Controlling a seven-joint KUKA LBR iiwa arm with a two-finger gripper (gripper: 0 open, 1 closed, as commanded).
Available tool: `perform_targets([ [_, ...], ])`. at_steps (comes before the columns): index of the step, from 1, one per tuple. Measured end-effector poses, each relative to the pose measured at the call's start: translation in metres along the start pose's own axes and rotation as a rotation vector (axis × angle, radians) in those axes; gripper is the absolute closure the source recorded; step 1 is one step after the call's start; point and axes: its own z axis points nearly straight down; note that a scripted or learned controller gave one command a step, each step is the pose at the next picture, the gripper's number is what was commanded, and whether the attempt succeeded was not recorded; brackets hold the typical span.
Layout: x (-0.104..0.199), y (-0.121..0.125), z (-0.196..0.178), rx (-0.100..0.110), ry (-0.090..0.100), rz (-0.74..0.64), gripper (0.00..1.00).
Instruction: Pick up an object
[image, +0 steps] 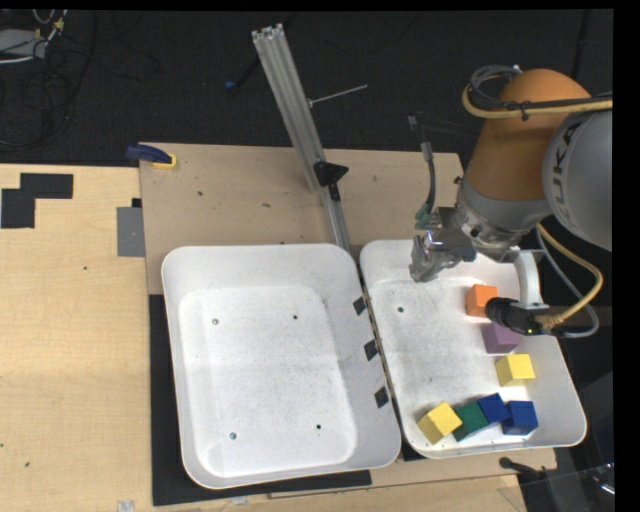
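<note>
The right bin (420, 350) holds several small blocks. An orange block (481, 297) and a purple block (499, 336) lie near its right side. A yellow block (515, 368) sits below them. Along the front edge sit another yellow block (439, 421), a green block (470, 419) and two blue blocks (507, 412). My gripper (430, 262) hangs over the bin's far left corner, well apart from every block, with nothing visible in it.
The left bin (265, 360) stands beside the right one, joined by black clips (368, 330). A slanted aluminium rail (300, 120) rises behind the bins. A black cable connector (515, 315) hangs over the purple block.
</note>
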Motion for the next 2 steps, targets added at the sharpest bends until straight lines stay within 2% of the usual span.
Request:
perform_targets([
  [2, 0.106, -0.015, 0.002, 0.001, -0.002, 0.001, 1.00],
])
